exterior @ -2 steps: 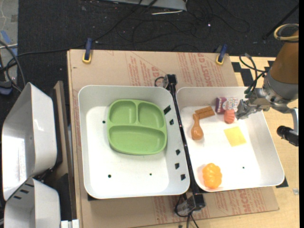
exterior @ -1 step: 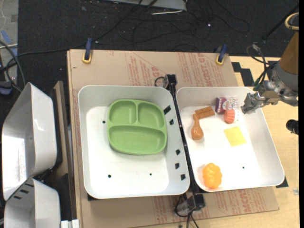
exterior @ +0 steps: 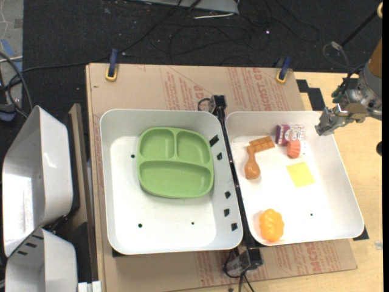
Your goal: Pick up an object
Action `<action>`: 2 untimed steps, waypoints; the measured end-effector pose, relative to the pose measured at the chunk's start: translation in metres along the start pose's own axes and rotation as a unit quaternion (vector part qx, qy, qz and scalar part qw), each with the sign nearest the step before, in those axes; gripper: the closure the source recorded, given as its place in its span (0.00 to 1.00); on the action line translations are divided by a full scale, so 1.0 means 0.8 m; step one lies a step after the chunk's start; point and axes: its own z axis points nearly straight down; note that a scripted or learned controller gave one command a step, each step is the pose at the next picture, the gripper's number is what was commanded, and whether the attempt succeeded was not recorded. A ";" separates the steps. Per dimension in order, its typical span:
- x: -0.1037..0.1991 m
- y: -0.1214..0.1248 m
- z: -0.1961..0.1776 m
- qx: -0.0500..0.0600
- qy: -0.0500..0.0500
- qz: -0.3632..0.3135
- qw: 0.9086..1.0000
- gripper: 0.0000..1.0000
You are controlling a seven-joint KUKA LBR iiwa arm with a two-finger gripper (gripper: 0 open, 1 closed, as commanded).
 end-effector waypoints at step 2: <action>0.136 0.012 -0.007 0.003 0.001 -0.002 1.000 1.00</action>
